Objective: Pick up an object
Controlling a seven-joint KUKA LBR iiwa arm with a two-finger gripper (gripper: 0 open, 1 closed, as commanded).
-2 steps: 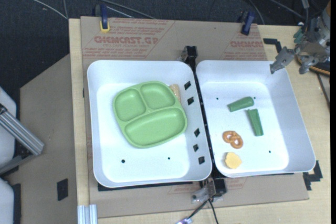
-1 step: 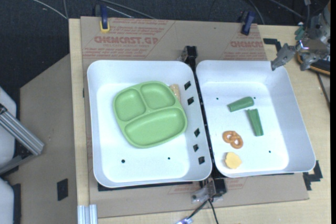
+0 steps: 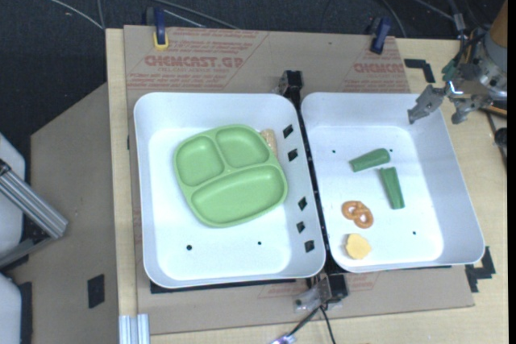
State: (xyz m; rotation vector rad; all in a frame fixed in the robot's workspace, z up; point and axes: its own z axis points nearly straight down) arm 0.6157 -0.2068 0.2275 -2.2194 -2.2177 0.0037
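Note:
In the right bin (image 3: 431,213) lie two green sticks, one tilted (image 3: 369,160) and one nearly upright (image 3: 392,188), a brown pretzel (image 3: 357,213) and a yellow chunk (image 3: 358,246). My gripper (image 3: 441,110) hangs over the bin's far right corner, well apart from all of them. Its two fingers stand open and nothing is between them. One grey fingertip (image 3: 420,111) reaches over the bin's back rim.
The left bin (image 3: 161,221) holds a green divided plate (image 3: 230,173) with a small tan piece (image 3: 268,142) at its far right edge. Black clips line the divider between the bins. Cables and a cardboard box lie beyond the bench.

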